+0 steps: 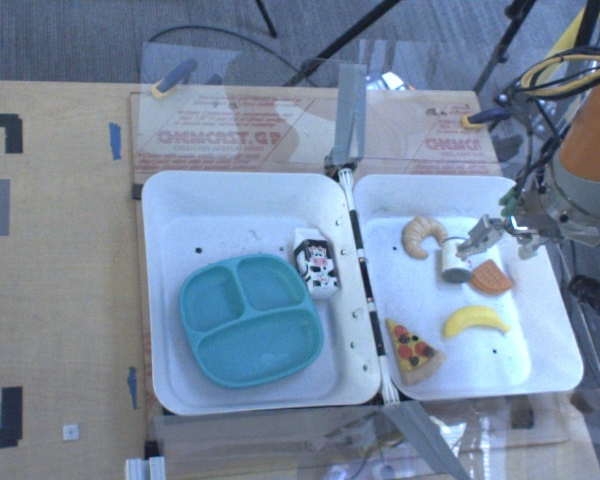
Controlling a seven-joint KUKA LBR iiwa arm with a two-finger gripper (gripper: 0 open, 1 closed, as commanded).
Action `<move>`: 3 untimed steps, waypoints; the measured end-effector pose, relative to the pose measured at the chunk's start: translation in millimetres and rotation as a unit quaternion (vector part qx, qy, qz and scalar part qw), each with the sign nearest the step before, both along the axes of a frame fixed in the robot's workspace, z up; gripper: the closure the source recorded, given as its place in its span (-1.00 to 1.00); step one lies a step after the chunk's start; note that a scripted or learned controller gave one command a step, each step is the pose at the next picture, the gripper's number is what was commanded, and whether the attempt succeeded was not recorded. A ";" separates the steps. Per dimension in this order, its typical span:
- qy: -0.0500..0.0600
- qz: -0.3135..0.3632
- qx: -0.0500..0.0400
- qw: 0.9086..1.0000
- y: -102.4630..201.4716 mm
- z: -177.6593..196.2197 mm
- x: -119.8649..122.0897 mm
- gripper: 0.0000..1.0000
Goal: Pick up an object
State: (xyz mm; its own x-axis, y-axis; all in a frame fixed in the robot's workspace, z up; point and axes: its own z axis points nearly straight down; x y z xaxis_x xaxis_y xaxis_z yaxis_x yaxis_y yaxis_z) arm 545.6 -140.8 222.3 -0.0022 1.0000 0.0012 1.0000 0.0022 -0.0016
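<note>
In the right bin (540, 368) lie a tan croissant (423, 234), a small white cylinder (452, 262), an orange wedge (491, 278), a yellow banana (475, 319) and a toy pizza slice (413, 350). My gripper (502, 240) hangs over the bin's upper right part, just above the orange wedge. Its fingers stand open with nothing between them. The left fingertip (479, 236) is close beside the white cylinder; whether they touch I cannot tell.
The left bin (170, 208) holds a teal divided plate (250, 318) and a small cow-patterned carton (317, 264) near the ridge between the bins. Cables and the arm's orange band (590, 138) crowd the right side.
</note>
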 end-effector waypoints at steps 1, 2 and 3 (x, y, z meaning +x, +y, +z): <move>-0.003 0.046 -0.001 0.999 -7.8 -134.7 47.5 -1.00; -0.006 0.044 -0.002 0.999 -9.5 -122.3 49.0 1.00; -0.002 0.068 -0.001 0.998 80.4 -36.9 60.5 1.00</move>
